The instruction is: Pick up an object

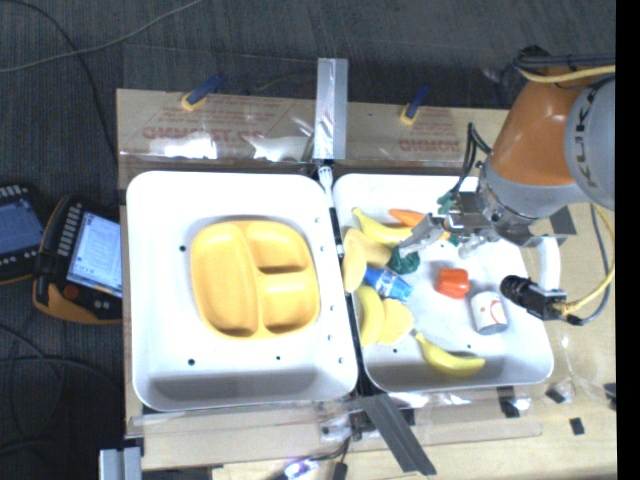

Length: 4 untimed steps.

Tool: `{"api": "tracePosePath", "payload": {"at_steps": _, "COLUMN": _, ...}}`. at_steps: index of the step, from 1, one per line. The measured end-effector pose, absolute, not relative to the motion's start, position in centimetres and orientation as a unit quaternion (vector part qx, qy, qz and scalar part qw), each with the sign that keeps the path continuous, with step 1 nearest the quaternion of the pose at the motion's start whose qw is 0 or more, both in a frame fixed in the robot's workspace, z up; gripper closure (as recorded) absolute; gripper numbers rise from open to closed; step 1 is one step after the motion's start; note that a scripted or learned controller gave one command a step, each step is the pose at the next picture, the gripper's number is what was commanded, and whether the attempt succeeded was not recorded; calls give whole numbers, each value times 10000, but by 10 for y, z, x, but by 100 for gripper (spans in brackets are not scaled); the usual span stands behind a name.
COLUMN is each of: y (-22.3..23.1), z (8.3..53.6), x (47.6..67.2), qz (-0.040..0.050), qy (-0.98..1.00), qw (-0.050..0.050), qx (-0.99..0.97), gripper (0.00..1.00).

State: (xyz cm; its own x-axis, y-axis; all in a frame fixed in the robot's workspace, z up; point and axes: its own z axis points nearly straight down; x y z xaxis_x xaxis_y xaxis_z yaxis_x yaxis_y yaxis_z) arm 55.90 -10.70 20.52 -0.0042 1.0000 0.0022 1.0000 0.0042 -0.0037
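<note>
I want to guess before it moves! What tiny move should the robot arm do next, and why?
Probably lower a little. The gripper hovers in the right bin above a small green object, beside a blue one and bananas, with nothing visibly held.

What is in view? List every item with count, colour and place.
bins: two, white, side by side on the bench
tray: one, yellow, in the left bin
bananas: several, yellow, in the right bin
carrot: one, orange, far side of the right bin
blue item: one, blue, among the bananas
red item: one, red-orange, mid right bin
white cup: one, white, right bin near the red item
pendant: one, orange and black, left of the bins
arm: one, grey and orange, from the right
end effector: one, over the right bin
</note>
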Motion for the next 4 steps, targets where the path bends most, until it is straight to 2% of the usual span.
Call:
{"api": "tracePosePath", "payload": {"at_steps": 1, "y": -96, "z": 113, "x": 595, "qz": -30, "qy": -7797, "qw": -26, "qx": -6262, "gripper": 0}}
{"api": "tracePosePath", "payload": {"at_steps": 2, "y": -108, "z": 91, "x": 627, "qz": -43, "qy": -7585, "qw": -30, "qx": -6517, "gripper": 0}}
{"api": "tracePosePath", "payload": {"at_steps": 3, "y": -108, "z": 105, "x": 631, "qz": -84, "qy": -7584, "qw": -68, "qx": -6517, "gripper": 100}}
{"api": "tracePosePath", "payload": {"at_steps": 4, "y": -27, "z": 182, "x": 624, "qz": 20, "qy": -6367, "qw": 11, "qx": -7711, "gripper": 100}}
